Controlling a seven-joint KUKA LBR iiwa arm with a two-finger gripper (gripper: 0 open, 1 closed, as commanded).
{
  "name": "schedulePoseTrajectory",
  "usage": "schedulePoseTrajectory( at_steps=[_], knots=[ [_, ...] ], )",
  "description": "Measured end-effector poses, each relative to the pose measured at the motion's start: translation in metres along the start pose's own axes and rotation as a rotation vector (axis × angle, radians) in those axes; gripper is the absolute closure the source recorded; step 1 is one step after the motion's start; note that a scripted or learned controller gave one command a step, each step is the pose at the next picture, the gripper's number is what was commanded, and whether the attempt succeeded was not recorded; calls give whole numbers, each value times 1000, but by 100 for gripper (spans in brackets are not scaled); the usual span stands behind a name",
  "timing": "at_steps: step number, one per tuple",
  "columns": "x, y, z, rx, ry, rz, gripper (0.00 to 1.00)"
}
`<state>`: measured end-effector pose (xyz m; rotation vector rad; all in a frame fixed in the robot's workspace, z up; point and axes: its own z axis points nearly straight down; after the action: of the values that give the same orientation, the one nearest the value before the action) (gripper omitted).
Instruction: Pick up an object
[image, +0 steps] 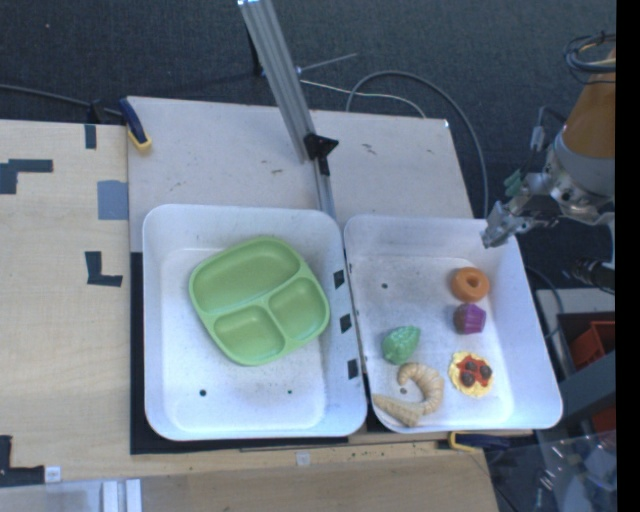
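The right bin (400, 245) holds an orange doughnut (469, 284), a purple piece (469, 319), a green leafy piece (401, 344), a tan croissant (415, 392) and a small yellow tart with red berries (472, 373). My gripper (497, 232) hangs over the bin's far right corner, above and to the right of the doughnut, with nothing seen in it. The grey arm with its orange band (590, 120) comes in from the right edge.
The left bin (165, 330) carries a green three-compartment plate (259, 298). A slanted metal pole (285, 80) rises from behind the bins, with cables trailing at the back. Wooden bench top lies to the left.
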<state>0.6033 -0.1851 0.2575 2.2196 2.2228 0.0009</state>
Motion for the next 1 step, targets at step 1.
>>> schedulePoseTrajectory(
  at_steps=[1],
  knots=[
    [44,-4,9,2,0,-3,100]
  ],
)
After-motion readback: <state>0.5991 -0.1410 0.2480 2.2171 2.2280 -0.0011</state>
